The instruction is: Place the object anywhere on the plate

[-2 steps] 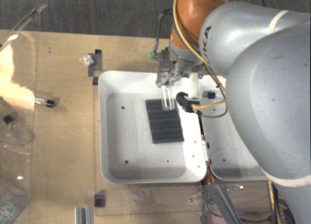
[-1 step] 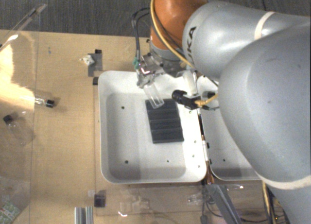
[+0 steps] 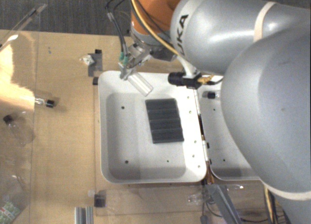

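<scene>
Dark ribbed plate (image 3: 164, 120) lies mid-frame in the left white bin (image 3: 111, 135); the gripper (image 3: 131, 72), above it, pinches a clear plastic piece (image 3: 141, 83).

The big grey arm (image 3: 252, 72) covers most of the right bin (image 3: 218, 135) and runs off the right and top edges. The end effector (image 3: 127, 67) is too small and dim to tell how its tips sit. The bench (image 3: 53, 145) runs off the left edge.
</scene>
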